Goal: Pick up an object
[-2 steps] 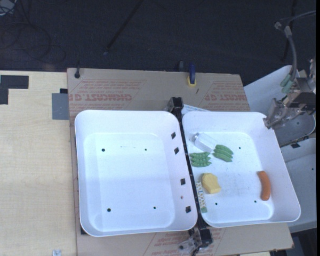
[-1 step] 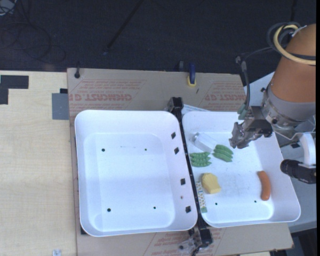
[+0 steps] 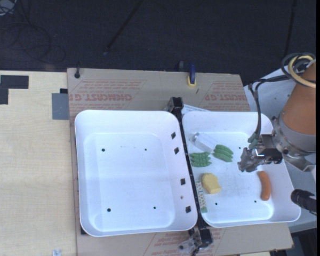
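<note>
1. Arm (image 3: 301,108) comes in from the frame's right, orange band up top, grey wrist section below it, angled down and left into the right bin (image 3: 280,216).
2. Gripper (image 3: 247,163) sits over the right part of that bin, dark metal fingertips pointing down-left toward the floor of the bin.
3. Grip state: cannot tell, the tips are too dark and small to read. Nothing visibly between them.
4. Orange sausage-shaped object (image 3: 264,185) lies just below and right of the gripper, close by, lengthwise roughly top-to-bottom in the frame; contact with the gripper not visible.
5. Green pea pod (image 3: 223,152) lies just left of the gripper, slightly above it; a second green pod (image 3: 200,159) further left.
6. Clear/white packet-like item (image 3: 204,141) up and left of the gripper, beyond the pods.
7. Yellow block (image 3: 211,184) down and left of the gripper, near the divider between bins.
8. Left bin (image 3: 85,159) is well away to the gripper's left.
</note>
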{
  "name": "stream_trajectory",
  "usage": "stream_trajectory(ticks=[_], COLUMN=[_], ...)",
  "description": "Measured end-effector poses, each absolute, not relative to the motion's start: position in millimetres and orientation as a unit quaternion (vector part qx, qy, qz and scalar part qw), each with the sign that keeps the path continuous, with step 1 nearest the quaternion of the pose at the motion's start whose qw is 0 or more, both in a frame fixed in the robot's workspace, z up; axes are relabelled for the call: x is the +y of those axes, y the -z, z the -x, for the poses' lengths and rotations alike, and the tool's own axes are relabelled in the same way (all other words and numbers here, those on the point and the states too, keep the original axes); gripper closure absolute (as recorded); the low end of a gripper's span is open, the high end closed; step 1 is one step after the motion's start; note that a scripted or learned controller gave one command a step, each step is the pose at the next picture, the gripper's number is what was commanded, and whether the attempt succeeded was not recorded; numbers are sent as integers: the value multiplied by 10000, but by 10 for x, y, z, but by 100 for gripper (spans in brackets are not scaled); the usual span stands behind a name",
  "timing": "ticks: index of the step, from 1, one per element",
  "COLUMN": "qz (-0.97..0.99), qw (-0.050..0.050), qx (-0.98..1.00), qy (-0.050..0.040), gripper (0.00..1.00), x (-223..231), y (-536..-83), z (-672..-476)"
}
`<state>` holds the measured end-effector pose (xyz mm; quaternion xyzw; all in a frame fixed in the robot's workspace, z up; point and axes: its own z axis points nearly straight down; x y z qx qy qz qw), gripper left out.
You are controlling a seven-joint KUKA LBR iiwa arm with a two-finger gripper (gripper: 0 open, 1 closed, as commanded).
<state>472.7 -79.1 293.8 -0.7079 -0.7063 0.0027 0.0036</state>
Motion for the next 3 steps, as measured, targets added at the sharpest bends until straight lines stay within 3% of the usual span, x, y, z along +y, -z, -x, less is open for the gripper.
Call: stream_trajectory(ticks=[1, 2, 3], qz=[7040, 7038, 7041], qw=[-8, -3, -3], qx=[-7102, -7104, -7101], qy=[17, 15, 24], gripper=[100, 100, 100], x=[-71, 875, 1548], y=[-3446, -3963, -4665], z=[-5177, -5194, -5048])
